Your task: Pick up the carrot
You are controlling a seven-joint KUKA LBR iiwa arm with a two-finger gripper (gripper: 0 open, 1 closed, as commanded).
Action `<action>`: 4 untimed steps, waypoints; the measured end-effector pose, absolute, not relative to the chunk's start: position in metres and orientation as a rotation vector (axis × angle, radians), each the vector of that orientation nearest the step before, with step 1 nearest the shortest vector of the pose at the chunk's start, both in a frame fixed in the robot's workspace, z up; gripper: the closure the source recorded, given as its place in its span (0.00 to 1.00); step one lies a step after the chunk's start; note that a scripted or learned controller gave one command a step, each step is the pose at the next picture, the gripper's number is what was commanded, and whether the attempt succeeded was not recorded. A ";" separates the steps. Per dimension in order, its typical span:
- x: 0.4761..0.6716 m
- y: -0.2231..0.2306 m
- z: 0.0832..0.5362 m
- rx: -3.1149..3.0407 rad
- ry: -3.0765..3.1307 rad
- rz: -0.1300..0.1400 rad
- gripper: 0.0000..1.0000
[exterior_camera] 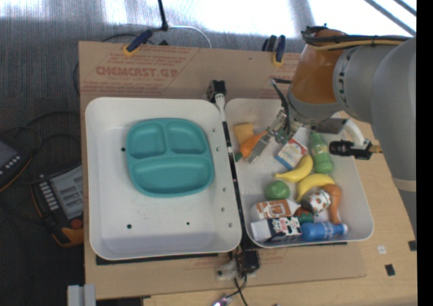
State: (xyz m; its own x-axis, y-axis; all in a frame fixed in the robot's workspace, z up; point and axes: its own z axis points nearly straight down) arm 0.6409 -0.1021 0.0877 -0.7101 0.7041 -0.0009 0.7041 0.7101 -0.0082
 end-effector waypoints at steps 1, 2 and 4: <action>0.545 -0.109 0.089 -1.157 -2.934 -0.004 0.00; 0.569 -0.047 0.184 -1.260 -2.879 0.000 0.00; 0.582 -0.121 0.233 -0.952 -2.995 0.002 0.00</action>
State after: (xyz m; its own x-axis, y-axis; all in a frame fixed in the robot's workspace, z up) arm 0.5816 -0.1207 0.2333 -0.8165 0.5774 -0.0019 0.5774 0.8165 -0.0007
